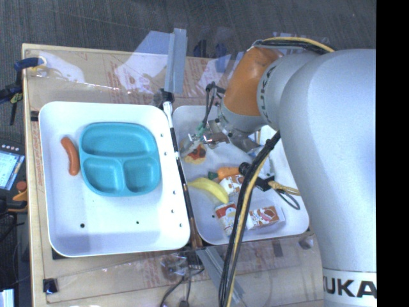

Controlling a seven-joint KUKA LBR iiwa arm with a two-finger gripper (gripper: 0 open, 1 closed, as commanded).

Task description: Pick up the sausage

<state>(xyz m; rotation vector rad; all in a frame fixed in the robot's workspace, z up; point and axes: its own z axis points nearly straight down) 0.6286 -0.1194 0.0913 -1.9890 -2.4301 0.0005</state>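
The sausage, orange-red and slim, lies lengthwise in the left bin, just left of the blue divided tray. My gripper is far from it, low in the upper left part of the right bin, close to the wall between the bins. A small red and yellow item sits right under the gripper's tip. The orange wrist band and the grey arm cover much of the right bin.
In the right bin lie a banana, an orange carrot-like piece and a red and white packet. A black and yellow cable hangs across that bin. A dark monitor stands at the bench's left edge.
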